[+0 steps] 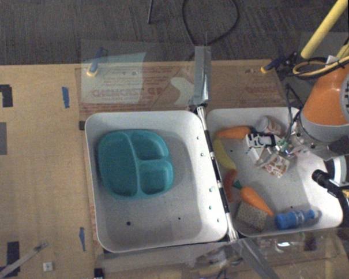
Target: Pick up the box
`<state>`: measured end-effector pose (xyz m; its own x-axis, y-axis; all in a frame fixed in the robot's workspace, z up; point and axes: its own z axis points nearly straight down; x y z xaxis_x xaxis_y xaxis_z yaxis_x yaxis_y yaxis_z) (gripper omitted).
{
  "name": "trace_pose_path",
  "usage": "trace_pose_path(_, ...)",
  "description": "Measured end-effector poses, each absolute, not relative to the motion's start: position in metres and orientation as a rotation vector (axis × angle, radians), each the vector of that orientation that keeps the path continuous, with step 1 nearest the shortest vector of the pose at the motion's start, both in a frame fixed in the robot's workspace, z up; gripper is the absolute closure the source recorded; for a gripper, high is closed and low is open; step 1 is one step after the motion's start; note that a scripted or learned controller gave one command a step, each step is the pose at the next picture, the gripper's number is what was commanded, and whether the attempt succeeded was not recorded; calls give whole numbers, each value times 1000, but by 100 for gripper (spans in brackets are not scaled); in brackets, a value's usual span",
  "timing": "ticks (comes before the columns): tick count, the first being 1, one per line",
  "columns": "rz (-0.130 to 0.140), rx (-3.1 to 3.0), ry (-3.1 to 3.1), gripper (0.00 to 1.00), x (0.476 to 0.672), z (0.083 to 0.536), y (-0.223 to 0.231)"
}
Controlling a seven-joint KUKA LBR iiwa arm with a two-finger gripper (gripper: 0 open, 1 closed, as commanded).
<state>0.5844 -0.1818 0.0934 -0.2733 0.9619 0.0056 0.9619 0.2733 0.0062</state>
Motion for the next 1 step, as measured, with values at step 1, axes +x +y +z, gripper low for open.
trace_pose_path(1,-1,-1894,-2507,0,627,106,-220)
